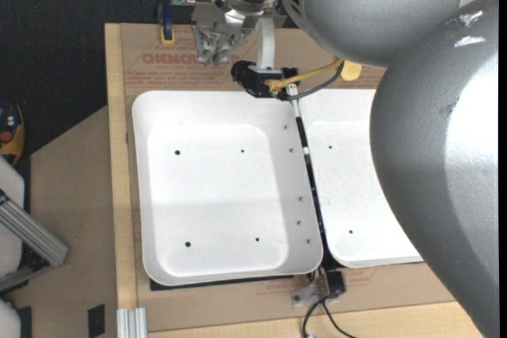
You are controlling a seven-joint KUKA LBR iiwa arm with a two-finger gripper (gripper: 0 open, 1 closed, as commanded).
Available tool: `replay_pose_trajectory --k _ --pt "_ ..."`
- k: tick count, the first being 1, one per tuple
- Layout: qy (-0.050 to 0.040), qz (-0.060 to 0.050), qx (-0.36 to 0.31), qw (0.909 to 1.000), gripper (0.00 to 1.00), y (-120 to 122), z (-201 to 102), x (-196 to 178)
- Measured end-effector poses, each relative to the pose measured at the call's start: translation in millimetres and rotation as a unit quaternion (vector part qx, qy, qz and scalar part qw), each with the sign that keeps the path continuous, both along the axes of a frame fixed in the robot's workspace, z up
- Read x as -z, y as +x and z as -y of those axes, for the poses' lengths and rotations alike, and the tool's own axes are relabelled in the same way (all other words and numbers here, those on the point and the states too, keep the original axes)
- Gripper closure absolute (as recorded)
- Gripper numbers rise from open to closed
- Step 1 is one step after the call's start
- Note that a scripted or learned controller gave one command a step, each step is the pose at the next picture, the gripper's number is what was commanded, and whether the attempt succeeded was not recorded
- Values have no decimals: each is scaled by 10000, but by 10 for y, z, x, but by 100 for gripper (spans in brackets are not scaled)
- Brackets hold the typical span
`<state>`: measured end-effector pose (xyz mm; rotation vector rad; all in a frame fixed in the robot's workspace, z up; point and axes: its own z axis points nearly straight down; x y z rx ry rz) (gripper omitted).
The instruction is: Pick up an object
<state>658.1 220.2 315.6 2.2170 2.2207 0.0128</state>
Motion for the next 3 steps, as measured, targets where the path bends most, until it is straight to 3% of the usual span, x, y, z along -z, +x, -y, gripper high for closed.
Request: replay_pose_trajectory --k 1,2,3 --pt "-13 -11 23 10000 100 12 474 -381" --pt "-21 -88 -11 10000 100 67 -6 551" --pt "-7 -1 15 10000 100 91 211 -76"
